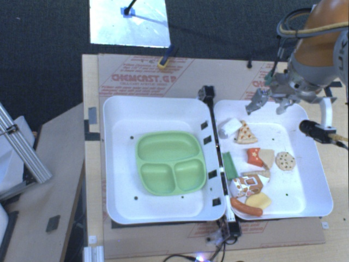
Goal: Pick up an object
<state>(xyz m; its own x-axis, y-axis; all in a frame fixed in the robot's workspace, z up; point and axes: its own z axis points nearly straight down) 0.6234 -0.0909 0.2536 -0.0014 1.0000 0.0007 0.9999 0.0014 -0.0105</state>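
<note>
**End effector poised over the toy food**

2 white bins sit side by side on the desk. The left bin [117,146] carries a green tray [169,162]. The end effector [268,103], fingers spread and holding nothing, hovers at the right bin's [311,192] far edge, likely lining up on the pizza slice [245,134]: triangular, orange-yellow, just below.

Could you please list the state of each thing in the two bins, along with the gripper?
gripper: open, holding nothing, above the right bin's far edge.
green tray: flat in the left bin, its compartments bare.
pizza slice: flat in the right bin.
cookie: flat, apart from the others.
sausage: lying by the near wall.
</note>
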